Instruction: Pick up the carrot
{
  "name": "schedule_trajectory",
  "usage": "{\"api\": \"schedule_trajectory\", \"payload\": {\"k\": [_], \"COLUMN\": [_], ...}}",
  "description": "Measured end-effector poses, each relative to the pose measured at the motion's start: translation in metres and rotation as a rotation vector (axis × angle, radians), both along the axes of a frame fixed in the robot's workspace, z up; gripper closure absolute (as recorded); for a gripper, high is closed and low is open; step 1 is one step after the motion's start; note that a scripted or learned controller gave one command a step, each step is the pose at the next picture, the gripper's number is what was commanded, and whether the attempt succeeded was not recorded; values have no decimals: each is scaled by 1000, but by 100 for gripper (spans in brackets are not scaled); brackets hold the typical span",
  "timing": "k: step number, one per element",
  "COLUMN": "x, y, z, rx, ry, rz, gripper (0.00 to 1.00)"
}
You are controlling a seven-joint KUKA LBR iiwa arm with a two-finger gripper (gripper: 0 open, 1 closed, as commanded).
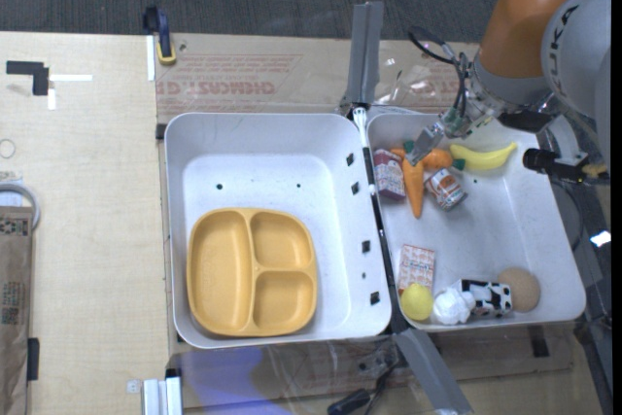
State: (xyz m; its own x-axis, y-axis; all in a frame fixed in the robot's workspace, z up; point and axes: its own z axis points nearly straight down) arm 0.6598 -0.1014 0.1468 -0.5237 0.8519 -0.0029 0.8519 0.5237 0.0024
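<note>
The carrot (416, 188) lies in the right bin (554, 238), near its back left, with its thick end toward the back and its tip pointing at the front. My gripper (424, 147) comes down from the right and sits right at the carrot's thick end, touching or just above it. An orange piece (439, 158) shows just beside the gripper tip. The carrot still looks to be resting on the bin floor.
A banana (483, 155) and a small can (447, 189) lie right of the carrot, a dark red packet (389, 175) to its left. A small carton (416, 263), lemon (416, 302), white lump (450, 307), cow-patterned toy (488, 298) and brown ball (524, 288) sit near the front. A yellow divided plate (255, 269) is in the left bin (262, 151).
</note>
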Motion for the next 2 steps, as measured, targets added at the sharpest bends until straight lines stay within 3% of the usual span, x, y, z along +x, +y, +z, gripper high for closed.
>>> {"api": "schedule_trajectory", "payload": {"k": [1,2], "x": [-37,-4], "y": [8,-4], "z": [62,-44], "rx": [0,0], "ry": [3,2], "rz": [-158,-65], "gripper": [0,0]}}
